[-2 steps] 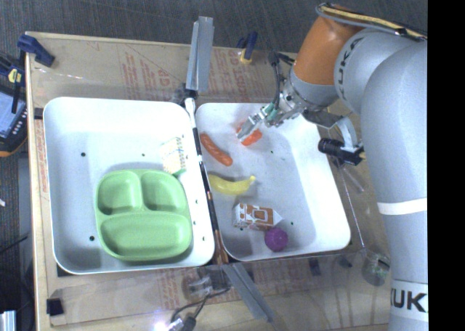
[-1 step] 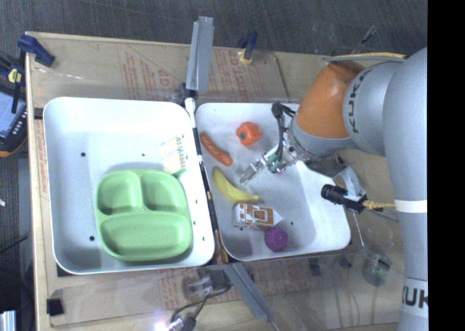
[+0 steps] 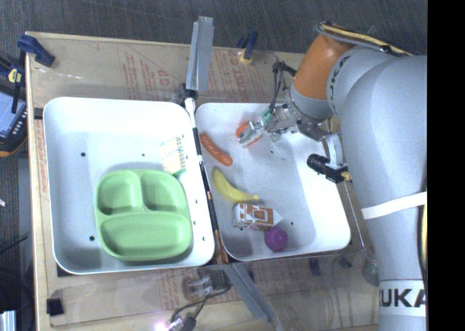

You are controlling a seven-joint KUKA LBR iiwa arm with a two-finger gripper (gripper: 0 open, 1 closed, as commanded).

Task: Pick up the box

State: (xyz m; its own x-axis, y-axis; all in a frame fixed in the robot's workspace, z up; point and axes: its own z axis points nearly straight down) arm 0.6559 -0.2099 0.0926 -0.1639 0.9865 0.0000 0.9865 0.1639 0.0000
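Note:
A small orange and white box (image 3: pixel 253 215) lies flat near the front of the right bin (image 3: pixel 320 210), between a banana and a purple ball. A second small pale carton (image 3: pixel 173 154) leans against the right wall of the left bin (image 3: pixel 65 177). My gripper (image 3: pixel 254 132) hangs low over the back of the right bin, well behind the orange box. A small orange-red object (image 3: pixel 242 129) sits right at its tip; whether it is held is hidden.
A red sausage (image 3: pixel 216 149) and a yellow banana (image 3: pixel 232 188) lie along the right bin's left side. A purple ball (image 3: pixel 275 239) rests at its front. A green divided tray (image 3: pixel 143 215) fills the left bin's front. The arm (image 3: pixel 378 126) covers the right bin's right edge.

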